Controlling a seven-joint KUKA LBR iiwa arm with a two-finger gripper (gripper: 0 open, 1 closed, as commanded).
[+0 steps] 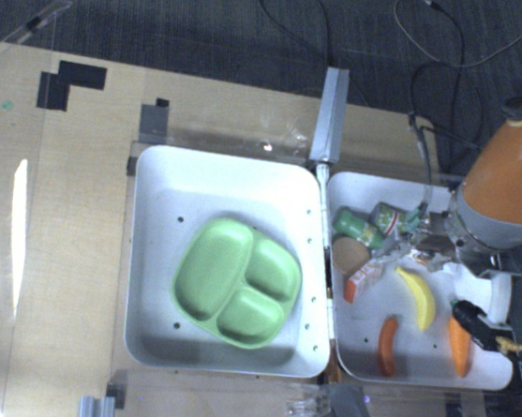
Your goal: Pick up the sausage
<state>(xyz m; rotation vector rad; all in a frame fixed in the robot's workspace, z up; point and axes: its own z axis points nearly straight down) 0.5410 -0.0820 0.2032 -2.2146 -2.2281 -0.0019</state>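
Observation:
The sausage is a short reddish-orange link lying near the front edge of the right bin, standing roughly lengthwise toward the camera. My gripper hangs over the back half of that bin, above the clutter between a green can and a banana. It is well behind the sausage and apart from it. Nothing shows in its grasp. The arm's orange band rises at the right.
The right bin also holds a green can, a brown round item, a small red-and-white carton, a banana and an orange carrot. In the left bin rests a green divided plate.

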